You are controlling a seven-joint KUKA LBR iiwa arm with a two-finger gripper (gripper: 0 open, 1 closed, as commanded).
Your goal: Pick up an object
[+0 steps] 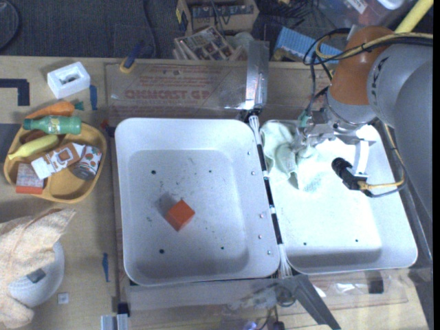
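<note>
An orange cube (180,214) lies in the left white bin (137,143), slightly left of its middle. A pale green cloth (278,151) is bunched in the far left corner of the right white bin (357,246). My gripper (304,143) hangs from the grey arm with the orange band (354,74) and is down at the cloth's right side, touching or pressing into it. The cloth's folds and the wrist hide the tips.
A black cable and plug (348,173) trail from the wrist over the right bin. A yellow bowl (69,190) of toy food stands left of the bins. A white box (69,80) and a beige cloth (31,243) also lie on the left.
</note>
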